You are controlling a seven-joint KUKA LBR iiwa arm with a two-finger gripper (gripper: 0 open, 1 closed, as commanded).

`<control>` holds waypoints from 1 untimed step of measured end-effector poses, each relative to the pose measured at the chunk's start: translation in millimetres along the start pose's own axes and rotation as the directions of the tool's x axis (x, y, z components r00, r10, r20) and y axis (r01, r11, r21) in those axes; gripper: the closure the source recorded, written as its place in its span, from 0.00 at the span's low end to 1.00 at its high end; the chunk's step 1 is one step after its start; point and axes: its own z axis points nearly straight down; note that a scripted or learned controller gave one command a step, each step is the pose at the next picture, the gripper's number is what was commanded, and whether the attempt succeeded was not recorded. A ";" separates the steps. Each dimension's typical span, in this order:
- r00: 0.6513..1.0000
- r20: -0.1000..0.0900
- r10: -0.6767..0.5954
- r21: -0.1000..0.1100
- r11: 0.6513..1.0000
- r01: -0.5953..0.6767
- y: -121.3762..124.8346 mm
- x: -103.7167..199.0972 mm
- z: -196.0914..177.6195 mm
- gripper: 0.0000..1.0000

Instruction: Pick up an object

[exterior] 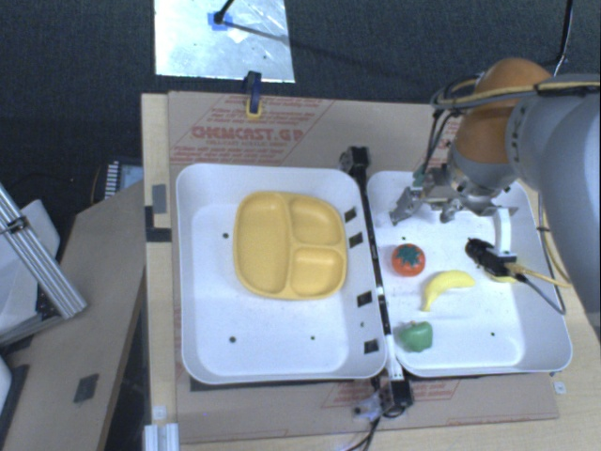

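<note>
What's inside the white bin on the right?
The right bin holds a tomato, a banana and a green pepper, each lying apart. The gripper hangs over its far end, and the arm covers the bin's far right corner.

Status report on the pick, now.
Gripper open, above the right bin's far end, holding nothing. Tomato, banana, green pepper lying loose in that bin. Nothing blocking them.
</note>
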 end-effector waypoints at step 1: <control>1.000 0.001 0.000 -0.005 1.000 0.000 1.2 -0.6 -13.7 1.00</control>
